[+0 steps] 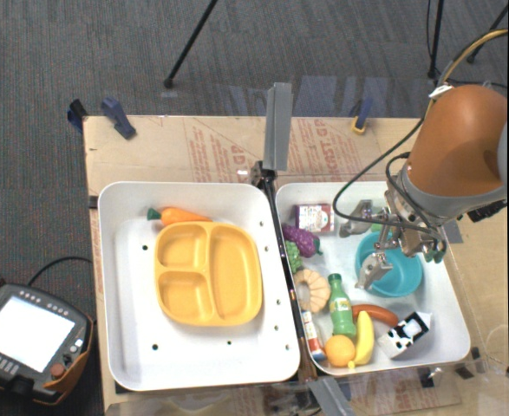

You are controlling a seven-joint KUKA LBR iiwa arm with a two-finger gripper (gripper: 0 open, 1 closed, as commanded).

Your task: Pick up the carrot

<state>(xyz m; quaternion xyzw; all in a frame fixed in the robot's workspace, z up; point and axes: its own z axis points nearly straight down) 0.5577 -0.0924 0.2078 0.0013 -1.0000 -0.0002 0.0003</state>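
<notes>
The carrot (183, 216), orange with a green top, lies on its side at the back of the left bin (115, 232), just touching the far rim of a yellow divided plate (209, 274). My gripper (399, 258) hangs over the right bin (455, 319), directly above a blue bowl (394, 277), far right of the carrot. Its fingers (373, 269) stand open with nothing between them.
The right bin holds a brown carton (315, 217), a purple vegetable (299, 237), a tan ribbed toy (311, 289), a green bottle (341, 306), a banana (364, 336), an orange (341, 350), a sausage (377, 313) and a black-and-white box (406, 334). A grey divider (277, 137) stands between the bins.
</notes>
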